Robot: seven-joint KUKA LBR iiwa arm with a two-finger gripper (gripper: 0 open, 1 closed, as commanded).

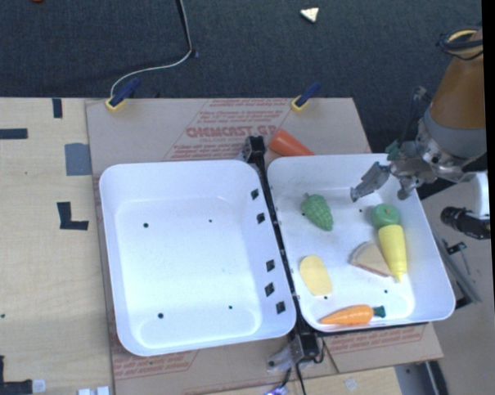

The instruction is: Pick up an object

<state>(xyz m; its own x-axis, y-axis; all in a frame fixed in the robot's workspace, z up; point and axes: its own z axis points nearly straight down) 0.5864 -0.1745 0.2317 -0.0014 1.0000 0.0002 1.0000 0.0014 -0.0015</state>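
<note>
White plastic forms both shallow bins on the bench: the left bin (184,253) and the right bin (338,166), which meet along a dark clipped seam. Taking the right bin as a clock face, a green bumpy toy (318,212) lies near 10 o'clock, and a yellow corn cob (393,243) with a green top runs from about 2 down to 4 o'clock. A pale wedge (370,258) touches the cob's lower left side. A yellow block (315,275) sits near 7 o'clock, close to the seam, and an orange carrot (351,315) lies flat along the front wall at 6 o'clock. An orange object (291,143) rests outside the bins on the cardboard sheet (212,133), just past the right bin's rear corner at 11 o'clock.

The gripper (379,183) hangs over the right bin's 1 o'clock area, just above the cob's green top, its two fingers apart with nothing between them. Open floor shows in the middle of the right bin, between the green toy and the wedge. Items at 4 to 6 o'clock crowd the walls.
</note>
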